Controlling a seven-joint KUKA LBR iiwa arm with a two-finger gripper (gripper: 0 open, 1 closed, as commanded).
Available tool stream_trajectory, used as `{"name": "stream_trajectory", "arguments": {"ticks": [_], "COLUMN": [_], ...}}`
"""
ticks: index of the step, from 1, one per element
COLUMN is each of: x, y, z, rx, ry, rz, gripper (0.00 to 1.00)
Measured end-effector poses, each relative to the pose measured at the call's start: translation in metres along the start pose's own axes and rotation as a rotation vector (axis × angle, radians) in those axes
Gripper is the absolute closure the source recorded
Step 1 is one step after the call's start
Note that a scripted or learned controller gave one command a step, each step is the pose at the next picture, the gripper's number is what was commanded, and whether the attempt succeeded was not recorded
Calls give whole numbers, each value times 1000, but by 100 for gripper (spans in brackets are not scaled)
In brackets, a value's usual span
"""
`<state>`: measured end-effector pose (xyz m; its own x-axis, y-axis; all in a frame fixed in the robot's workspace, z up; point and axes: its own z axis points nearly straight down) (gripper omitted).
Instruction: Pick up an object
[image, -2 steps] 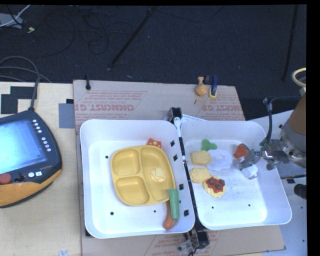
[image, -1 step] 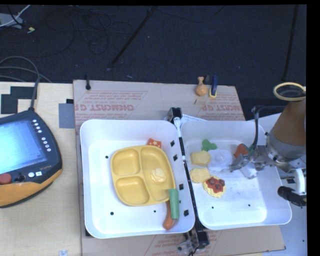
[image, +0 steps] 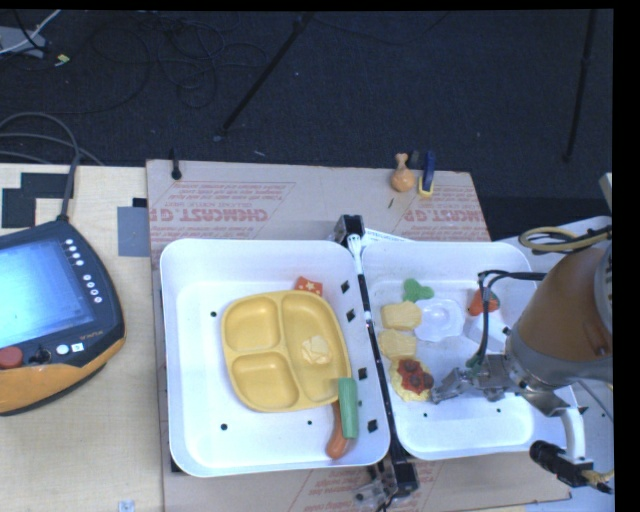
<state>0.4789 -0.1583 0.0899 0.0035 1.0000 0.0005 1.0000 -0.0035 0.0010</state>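
Hovering metal claw (image: 448, 386) beside lumpy red toy (image: 413, 377).

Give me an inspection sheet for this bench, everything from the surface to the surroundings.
Surface: cardboard sheet bearing left bin and right bin.
Job's things: yellow divided tray in left bin, green and orange tool at its lower right; yellow pieces, green piece, red-topped piece in right bin.
Clutter: small wooden figure and blue clip on the cardboard.
Grippers: gripper low in right bin, beside the red-topped piece.
Cables: black cables on the dark floor.
Surroundings: teach pendant at left.
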Motion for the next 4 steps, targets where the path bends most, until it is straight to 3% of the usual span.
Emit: {"name": "stream_trajectory", "arguments": {"ticks": [1,2,3,4], "x": [-2,103,172,206], "y": [0,36,8,-3], "z": [-8,-103,-150,-265], "rx": [5,-6,2,-6], "ry": [2,2,2,2], "rz": [5,-14,-10,-9], "gripper": [100,100,100,100]}}
